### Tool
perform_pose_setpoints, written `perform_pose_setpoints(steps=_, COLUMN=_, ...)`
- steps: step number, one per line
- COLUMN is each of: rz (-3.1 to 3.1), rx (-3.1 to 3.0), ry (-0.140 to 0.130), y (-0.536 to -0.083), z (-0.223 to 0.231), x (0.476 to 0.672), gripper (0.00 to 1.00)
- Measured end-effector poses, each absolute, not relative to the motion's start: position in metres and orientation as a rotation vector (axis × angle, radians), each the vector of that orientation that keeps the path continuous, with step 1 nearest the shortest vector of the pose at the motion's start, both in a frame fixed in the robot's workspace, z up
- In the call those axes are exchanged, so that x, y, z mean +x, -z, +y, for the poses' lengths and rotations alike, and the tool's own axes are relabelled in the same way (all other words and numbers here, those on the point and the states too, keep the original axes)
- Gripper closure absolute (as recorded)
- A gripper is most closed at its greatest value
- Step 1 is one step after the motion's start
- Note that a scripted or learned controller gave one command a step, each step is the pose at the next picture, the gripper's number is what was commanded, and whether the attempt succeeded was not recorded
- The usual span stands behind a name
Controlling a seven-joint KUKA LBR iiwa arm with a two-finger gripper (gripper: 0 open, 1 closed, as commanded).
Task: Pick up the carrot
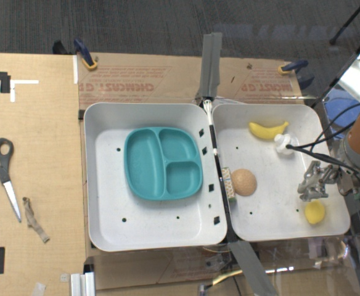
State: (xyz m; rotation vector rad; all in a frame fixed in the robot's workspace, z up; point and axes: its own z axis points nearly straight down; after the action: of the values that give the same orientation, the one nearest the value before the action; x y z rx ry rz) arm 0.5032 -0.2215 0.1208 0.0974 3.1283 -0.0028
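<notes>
My gripper (pixel 311 187) hangs low over the right side of the right bin (pixel 272 227), its metal tip pointing down at the bin floor. Just below it in the view lies a small yellow rounded fruit (pixel 315 213), close to the tip but apart from it. A yellow banana (pixel 268 129) lies at the bin's back, with a small white object (pixel 283 143) beside it. A tan round item (pixel 244 182) rests near the bin's left wall, next to a narrow orange-brown piece (pixel 228 184) against that wall. Nothing shows between the gripper's tips.
The left bin (pixel 106 214) holds a teal divided plate (pixel 164 163). Scissors (pixel 2 168) lie on the cardboard at far left. Black cables (pixel 319 150) run from the arm across the right bin's back corner. Blue clamps (pixel 85 53) grip the cardboard's back edge.
</notes>
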Motion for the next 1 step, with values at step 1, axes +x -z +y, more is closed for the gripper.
perform_pose_setpoints(steps=1, rz=3.136, rx=0.122, ry=-0.001, y=-0.2306, z=-0.2211, x=0.5560, gripper=1.00)
